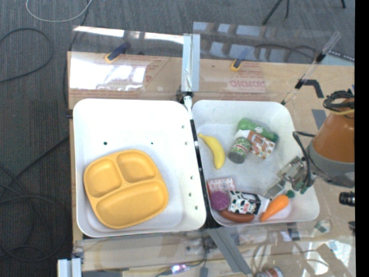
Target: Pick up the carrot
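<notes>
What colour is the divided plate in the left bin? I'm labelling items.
Yellow-orange all over: the divided plate in the left bin, seen clearly in the camera view.

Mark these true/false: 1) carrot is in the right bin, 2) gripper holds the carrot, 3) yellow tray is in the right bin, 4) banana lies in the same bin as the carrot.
1) True. The carrot lies near the front edge of the right bin.
2) False. The gripper sits just above the carrot, with nothing seen between its fingers.
3) False. The yellow tray sits in the left bin.
4) True. The banana lies in the right bin, by its left wall.
</notes>
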{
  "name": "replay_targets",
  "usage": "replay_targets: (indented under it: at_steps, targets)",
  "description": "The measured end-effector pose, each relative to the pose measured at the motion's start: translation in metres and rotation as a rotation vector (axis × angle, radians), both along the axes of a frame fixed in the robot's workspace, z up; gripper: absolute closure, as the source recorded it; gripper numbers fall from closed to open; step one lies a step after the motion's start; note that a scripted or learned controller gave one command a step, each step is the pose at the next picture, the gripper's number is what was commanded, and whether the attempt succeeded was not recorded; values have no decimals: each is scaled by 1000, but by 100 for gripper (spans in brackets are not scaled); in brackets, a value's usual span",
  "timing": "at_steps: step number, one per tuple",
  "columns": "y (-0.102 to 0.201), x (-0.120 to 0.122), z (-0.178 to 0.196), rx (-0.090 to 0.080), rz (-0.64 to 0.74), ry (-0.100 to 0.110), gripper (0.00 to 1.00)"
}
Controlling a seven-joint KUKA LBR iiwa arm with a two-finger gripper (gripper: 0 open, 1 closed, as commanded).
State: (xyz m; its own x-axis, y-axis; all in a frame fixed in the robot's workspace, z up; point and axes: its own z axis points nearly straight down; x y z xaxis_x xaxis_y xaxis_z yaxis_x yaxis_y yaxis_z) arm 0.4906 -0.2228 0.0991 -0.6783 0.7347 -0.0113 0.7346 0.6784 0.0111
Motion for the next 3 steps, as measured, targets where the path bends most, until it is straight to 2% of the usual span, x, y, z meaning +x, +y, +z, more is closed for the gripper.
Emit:
replay_targets:
  at_steps: [1, 2, 3]
  targets:
    - [-2, -2, -9, -6, 141, 4, 0]
    - [-1, 0, 1, -4, 142, 1, 100]
    - [0, 0, 1, -3, 142, 1, 0]
